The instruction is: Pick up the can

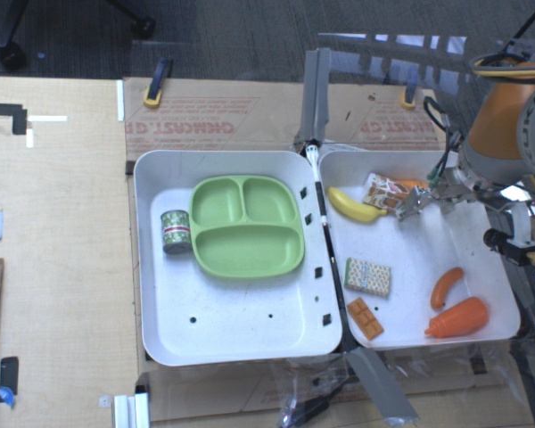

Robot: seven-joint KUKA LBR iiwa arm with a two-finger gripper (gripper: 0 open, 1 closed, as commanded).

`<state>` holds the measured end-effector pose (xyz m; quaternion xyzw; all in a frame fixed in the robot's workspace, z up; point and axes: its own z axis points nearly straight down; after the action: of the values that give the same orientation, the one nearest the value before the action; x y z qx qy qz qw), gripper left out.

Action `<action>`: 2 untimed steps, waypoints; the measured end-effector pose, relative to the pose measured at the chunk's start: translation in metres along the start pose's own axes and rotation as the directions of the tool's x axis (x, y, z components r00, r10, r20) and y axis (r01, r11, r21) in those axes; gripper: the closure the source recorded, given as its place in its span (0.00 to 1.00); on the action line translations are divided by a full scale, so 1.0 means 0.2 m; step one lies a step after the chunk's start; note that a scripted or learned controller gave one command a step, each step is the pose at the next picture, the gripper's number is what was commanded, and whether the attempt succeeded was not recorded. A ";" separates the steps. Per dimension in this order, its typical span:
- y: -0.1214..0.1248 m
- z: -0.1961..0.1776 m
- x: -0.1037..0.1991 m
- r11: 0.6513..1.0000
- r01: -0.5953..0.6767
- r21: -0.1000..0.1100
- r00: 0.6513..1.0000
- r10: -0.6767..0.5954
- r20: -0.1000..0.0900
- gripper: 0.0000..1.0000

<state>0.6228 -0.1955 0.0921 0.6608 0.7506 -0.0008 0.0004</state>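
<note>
One small can point(176, 232), green-patterned label, upright beside green plate point(247, 226); gripper point(414, 205) state unclear.

The metal two-finger gripper point(415, 205) hangs just beside a yellow banana point(354, 206); the small green-labelled can point(175, 232) lies well apart in the other bin, beside a green divided plate point(247, 226).
</note>
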 end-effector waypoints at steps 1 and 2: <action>0.09 0.03 -0.02 0.974 -0.210 0.081 0.977 0.212 -0.016 0.00; 0.08 0.04 0.02 0.915 -0.391 0.096 0.920 0.392 0.004 0.00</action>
<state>0.6383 -0.1889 0.0845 0.7968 0.6023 -0.0312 -0.0365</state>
